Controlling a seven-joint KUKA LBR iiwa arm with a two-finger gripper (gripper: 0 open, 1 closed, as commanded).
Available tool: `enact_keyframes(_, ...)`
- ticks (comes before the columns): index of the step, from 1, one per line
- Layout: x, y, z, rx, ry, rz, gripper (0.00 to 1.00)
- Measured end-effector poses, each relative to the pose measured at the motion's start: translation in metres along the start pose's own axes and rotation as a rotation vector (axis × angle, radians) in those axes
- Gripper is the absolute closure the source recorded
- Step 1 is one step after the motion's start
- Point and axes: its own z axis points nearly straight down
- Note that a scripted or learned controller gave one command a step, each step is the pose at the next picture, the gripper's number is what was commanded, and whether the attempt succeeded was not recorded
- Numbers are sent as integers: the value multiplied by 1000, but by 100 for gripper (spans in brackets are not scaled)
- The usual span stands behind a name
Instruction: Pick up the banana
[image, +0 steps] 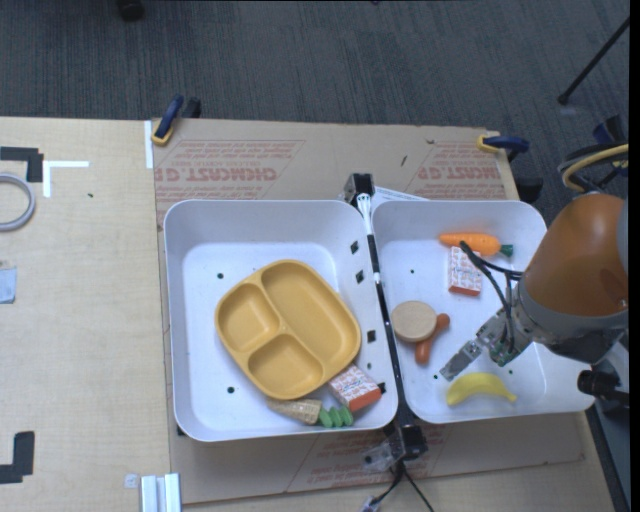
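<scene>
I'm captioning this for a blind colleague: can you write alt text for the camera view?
A robot gripper hovers just above a banana in the right white bin, which also holds a carrot. The left bin holds a yellow divided plate.

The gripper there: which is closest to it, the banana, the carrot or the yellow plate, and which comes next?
From the gripper in the camera view:
1. Banana, just below it in the right bin.
2. Carrot, near the right bin's far edge.
3. Yellow plate, over in the left bin.
</scene>
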Motion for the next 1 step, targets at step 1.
enact_keyframes(1, -11, 23, -15, -1, -2, 203, 0)
